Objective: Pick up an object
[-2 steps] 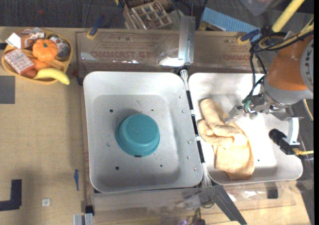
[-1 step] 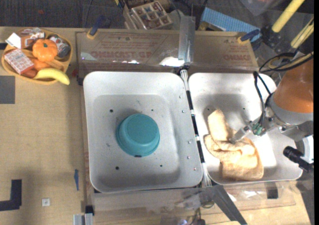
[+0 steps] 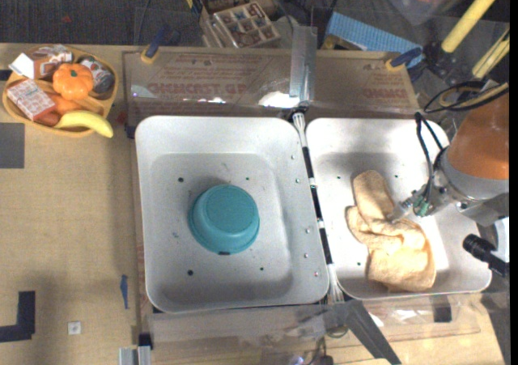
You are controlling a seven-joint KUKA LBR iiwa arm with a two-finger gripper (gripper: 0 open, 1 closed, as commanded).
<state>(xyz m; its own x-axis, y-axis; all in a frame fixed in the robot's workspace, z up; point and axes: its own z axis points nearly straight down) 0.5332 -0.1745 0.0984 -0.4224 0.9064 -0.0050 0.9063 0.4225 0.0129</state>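
A crumpled tan cloth (image 3: 388, 234) lies in the right bin (image 3: 340, 153), spread from its middle toward the front edge. My gripper (image 3: 411, 208) comes in from the right and hangs low over the cloth's upper right part, its tip right at the fabric. An upturned teal bowl (image 3: 225, 218) sits in the middle of the left bin (image 3: 162, 153). The arm's orange band (image 3: 486, 149) shows above the wrist at the right edge.
A yellow plate with a banana, an orange pumpkin and small boxes (image 3: 57, 92) sits on the bench at the far left. A black cable (image 3: 427, 141) loops over the right bin's back right corner. A metal divider runs between the two bins.
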